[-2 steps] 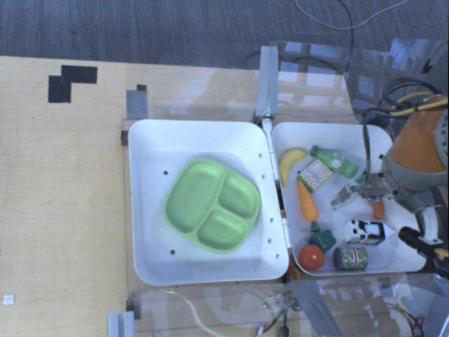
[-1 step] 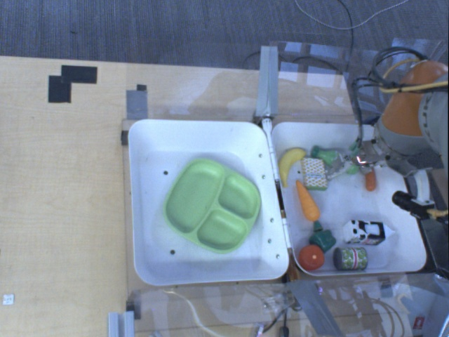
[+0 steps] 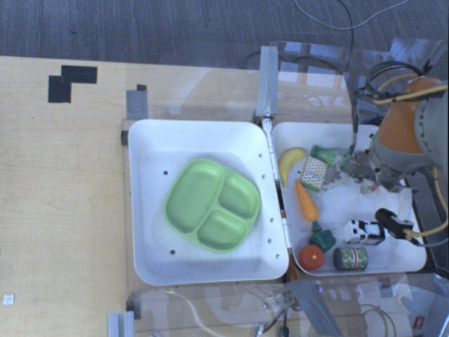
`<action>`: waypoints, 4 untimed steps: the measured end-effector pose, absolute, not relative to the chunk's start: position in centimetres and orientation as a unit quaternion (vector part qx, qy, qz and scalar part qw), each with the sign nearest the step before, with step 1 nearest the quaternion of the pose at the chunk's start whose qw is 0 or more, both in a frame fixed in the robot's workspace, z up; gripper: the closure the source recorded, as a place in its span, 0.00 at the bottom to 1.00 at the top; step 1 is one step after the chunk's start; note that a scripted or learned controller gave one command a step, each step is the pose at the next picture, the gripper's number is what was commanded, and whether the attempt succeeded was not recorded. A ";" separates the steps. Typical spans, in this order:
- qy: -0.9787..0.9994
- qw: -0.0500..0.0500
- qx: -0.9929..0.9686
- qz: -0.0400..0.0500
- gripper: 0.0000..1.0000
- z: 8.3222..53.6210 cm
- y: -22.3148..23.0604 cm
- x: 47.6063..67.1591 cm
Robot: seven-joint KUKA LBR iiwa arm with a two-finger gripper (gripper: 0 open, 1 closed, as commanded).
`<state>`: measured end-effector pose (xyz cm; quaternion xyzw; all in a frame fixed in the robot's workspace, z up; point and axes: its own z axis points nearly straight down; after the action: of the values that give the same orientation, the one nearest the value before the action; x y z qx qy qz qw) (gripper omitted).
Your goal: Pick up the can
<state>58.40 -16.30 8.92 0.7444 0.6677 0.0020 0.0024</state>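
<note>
The can (image 3: 351,258) is a small dark cylinder with a green label. It lies on its side at the front of the right bin (image 3: 403,262), near the front wall. My gripper (image 3: 345,168) hangs over the back half of that bin, beside a green-and-white checked packet (image 3: 317,173). It is well behind the can and apart from it. The grey arm with its orange band (image 3: 403,128) reaches in from the right.
The right bin also holds a banana (image 3: 291,161), a carrot (image 3: 306,201), a tomato (image 3: 311,257), a dark green toy (image 3: 323,238) and a black-and-white toy (image 3: 363,232) just behind the can. A green divided plate (image 3: 212,204) lies in the left bin (image 3: 147,258).
</note>
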 end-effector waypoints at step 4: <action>0.627 -0.022 0.779 -0.013 0.00 9.6 -18.3 66.3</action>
<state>66.33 -18.35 9.61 0.7788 0.6267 -0.0131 -0.0219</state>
